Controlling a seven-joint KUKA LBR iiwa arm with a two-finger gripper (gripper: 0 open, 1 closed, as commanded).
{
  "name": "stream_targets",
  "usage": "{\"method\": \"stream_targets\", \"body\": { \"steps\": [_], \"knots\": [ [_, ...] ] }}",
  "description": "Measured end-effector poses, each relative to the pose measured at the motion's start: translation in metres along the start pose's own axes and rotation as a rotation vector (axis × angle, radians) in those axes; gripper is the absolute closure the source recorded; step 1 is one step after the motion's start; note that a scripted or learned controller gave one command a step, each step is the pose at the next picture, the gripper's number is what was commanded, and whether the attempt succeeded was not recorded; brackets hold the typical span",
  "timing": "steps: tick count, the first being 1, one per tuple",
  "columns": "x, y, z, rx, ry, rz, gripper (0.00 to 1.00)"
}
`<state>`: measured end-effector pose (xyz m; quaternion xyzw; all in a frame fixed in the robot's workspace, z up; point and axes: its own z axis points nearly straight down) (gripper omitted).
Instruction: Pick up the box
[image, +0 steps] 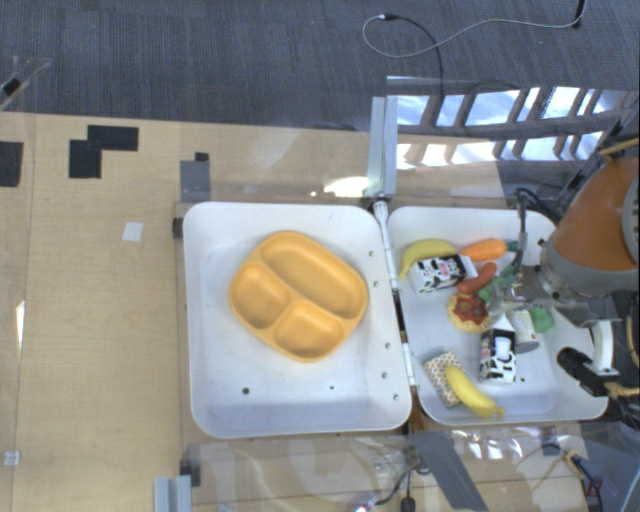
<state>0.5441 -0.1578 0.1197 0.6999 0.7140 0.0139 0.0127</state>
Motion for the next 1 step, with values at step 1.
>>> {"method": "stream_targets", "body": {
  "steps": [1],
  "knots": [
    [0.0341, 0.0117, -0.1631, 0.029, -0.002, -0.059, 1.0]
  ]
}}
